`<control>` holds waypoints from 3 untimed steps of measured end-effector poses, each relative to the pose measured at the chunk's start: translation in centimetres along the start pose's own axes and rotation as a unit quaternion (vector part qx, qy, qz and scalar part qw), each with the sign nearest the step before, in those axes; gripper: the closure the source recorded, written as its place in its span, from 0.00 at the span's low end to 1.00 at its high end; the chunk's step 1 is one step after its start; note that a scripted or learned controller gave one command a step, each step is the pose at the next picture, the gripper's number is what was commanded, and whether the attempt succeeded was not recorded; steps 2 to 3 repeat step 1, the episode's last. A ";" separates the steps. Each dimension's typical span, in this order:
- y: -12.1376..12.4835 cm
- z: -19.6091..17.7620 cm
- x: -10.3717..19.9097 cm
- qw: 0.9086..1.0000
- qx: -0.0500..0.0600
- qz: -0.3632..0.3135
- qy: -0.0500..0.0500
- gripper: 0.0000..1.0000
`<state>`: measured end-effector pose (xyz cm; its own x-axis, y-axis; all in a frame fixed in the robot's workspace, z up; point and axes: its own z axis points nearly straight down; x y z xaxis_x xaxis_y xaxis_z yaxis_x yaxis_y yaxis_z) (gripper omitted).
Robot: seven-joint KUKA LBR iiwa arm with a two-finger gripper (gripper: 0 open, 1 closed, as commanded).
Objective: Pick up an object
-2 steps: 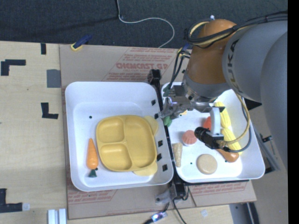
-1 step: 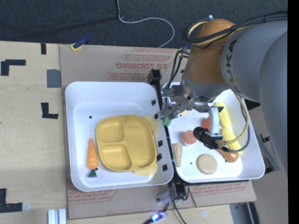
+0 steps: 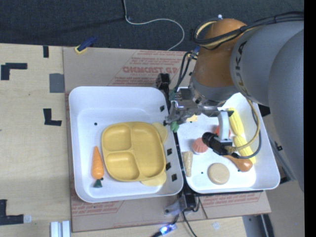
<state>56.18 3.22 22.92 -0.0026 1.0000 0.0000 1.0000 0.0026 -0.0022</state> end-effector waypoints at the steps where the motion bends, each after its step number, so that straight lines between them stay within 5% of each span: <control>1: -0.9 1.6 -0.4 1.000 0.001 0.001 -0.001 1.00; 3: -0.9 1.6 -0.4 1.000 0.001 0.001 -0.001 1.00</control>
